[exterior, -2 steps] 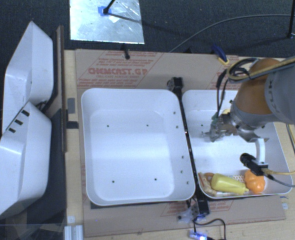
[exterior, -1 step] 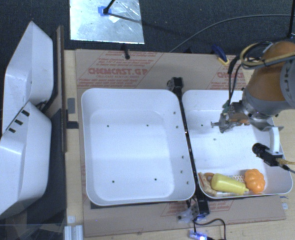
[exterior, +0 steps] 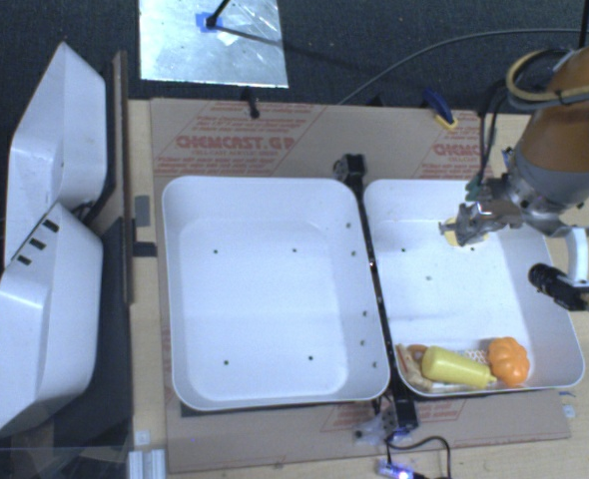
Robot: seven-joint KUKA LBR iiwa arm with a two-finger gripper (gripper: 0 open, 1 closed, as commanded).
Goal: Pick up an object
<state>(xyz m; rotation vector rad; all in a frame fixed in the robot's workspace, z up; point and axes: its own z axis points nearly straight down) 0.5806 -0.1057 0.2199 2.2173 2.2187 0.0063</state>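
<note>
The gripper (exterior: 461, 230) at two o'clock is clamped on a small yellow object (exterior: 453, 234), probably light and stiff.

2 bins sit side by side; the right bin (exterior: 534, 297) holds a bottle (exterior: 457, 366) beside a fruit (exterior: 509, 360) at its near edge; the left bin (exterior: 265, 287) adjoins it.

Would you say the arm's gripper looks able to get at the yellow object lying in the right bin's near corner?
Probably yes: the yellow object lies uncovered from above, though the orange object and bin wall crowd it. The gripper is over the same bin.
</note>
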